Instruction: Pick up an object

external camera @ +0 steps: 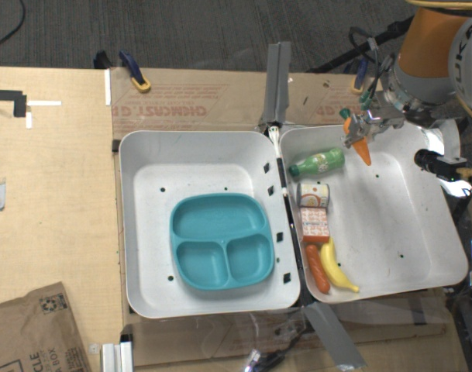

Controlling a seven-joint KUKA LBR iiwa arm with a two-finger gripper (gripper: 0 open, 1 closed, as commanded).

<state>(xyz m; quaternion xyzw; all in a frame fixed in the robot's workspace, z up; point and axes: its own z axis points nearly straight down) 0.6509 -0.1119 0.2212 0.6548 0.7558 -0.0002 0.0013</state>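
A small orange carrot (362, 150), cone-shaped with its thin tip pointing down and a bit of green at the top, hangs above the far part of the right bin (422, 223). The tool (363, 125) is pinching the carrot at its upper end, and the carrot is lifted clear of the bin floor, just beside a green bottle (318, 162) that lies on its side.

Along the right bin's left wall lie a small can (314, 195), a red-and-white box (315, 223), a red sausage (316, 268) and a yellow banana (336, 269), the last two touching at the near end. The left bin (142, 208) holds a teal divided plate (222, 239) with three compartments.

Both bins sit on a pale wooden table (49, 208). A cardboard sheet with red lettering (189, 103) lies behind the bins, with a blue and yellow clamp (135, 71) at its edge. A brown paper bag (30, 332) shows at the near left corner. Dark carpet (181, 14) with black cables lies beyond the table.
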